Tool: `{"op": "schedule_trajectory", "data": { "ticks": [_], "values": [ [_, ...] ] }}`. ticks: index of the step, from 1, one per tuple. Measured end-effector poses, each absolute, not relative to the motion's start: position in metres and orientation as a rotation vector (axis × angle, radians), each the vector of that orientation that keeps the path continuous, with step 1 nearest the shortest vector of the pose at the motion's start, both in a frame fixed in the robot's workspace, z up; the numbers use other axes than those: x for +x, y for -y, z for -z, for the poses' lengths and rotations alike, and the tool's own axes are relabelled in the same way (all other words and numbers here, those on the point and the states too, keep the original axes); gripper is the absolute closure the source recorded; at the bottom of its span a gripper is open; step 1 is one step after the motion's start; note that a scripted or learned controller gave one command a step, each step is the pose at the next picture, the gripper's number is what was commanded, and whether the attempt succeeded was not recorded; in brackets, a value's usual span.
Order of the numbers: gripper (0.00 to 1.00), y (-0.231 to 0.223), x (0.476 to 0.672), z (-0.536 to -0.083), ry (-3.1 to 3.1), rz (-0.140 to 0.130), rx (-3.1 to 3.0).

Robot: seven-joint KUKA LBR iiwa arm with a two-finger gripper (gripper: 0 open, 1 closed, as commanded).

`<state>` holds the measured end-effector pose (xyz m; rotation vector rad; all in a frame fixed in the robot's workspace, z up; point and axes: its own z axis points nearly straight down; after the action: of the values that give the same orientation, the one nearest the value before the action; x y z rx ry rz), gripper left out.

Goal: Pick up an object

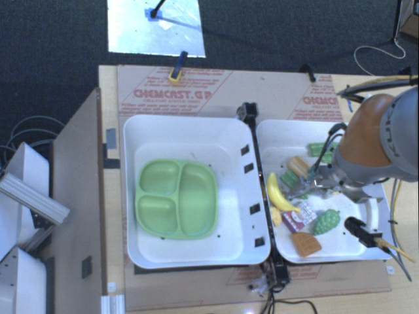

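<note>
Your gripper (306, 187) is low in the right bin (275, 133), among the clutter beside the banana (280, 197), probably because that's where the objects sit; you can't tell how the jaws stand. The green tray (177, 198) lies in the left bin (163, 133).

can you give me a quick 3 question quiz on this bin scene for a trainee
1. True or false: the green divided plate lies in the left bin.
2. Which item lies nearest the divider, in the right bin? A. banana B. green bumpy toy C. brown wedge
3. Fill in: the tool hangs over the ____ bin.

Key: 1 true; 2 A; 3 right.
</note>
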<state>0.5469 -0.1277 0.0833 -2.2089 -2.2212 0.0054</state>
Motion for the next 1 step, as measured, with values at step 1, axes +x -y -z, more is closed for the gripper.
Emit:
{"op": "schedule_trajectory", "data": {
  "ticks": [1],
  "values": [
    [0.0,0.1124,0.591,-0.0859,2.233,0.005,-2.219]
  ]
}}
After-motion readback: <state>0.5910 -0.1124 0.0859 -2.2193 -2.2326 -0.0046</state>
